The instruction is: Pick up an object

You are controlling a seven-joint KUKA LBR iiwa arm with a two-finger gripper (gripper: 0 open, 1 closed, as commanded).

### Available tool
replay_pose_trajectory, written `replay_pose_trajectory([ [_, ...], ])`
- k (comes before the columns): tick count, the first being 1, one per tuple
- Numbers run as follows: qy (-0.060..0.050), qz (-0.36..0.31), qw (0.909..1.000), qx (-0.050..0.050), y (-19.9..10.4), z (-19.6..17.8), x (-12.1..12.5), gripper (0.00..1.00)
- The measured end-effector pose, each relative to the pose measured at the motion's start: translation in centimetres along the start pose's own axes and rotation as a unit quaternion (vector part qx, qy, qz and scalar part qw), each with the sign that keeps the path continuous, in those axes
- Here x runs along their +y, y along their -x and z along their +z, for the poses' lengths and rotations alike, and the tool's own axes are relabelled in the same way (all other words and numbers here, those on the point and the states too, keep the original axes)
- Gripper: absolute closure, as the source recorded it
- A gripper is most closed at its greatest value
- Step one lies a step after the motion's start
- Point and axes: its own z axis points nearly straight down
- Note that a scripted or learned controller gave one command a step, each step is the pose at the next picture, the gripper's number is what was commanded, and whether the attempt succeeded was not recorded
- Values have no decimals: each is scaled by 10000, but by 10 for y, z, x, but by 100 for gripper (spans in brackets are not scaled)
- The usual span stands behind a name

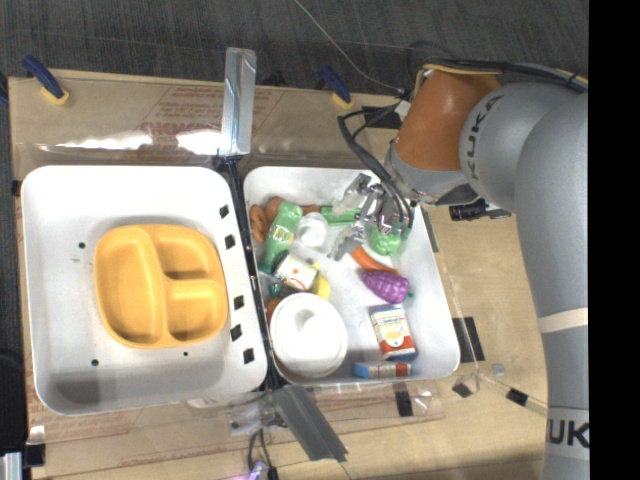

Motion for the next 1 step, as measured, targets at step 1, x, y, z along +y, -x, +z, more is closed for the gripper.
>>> replay_pose_trajectory([
  [1,0,0,10000,0,0,0,0,0],
])
